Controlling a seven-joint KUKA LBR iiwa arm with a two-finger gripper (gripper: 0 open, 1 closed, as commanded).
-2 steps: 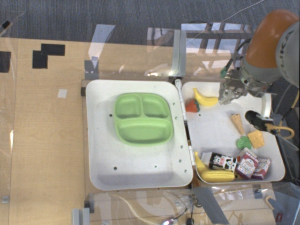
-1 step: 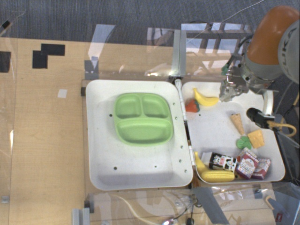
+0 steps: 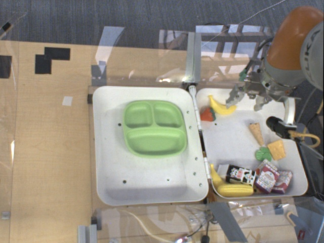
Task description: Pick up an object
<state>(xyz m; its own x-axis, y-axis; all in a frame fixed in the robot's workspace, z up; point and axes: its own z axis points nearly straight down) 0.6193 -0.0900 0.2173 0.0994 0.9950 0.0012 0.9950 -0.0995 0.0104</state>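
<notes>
Camera view: hand [image 3: 248,99] open, gripping nothing, poised over the right bin's [image 3: 230,146] far end. Banana [image 3: 221,107] lies just left of the hand, long axis running toward it; tomato [image 3: 207,115] left of the banana

open white floor at the centre of the right bin [image 3: 301,186], yellow banana [image 3: 220,107] and red piece [image 3: 207,115] crowding its far left corner, boxes [image 3: 268,178] along its near wall
</notes>
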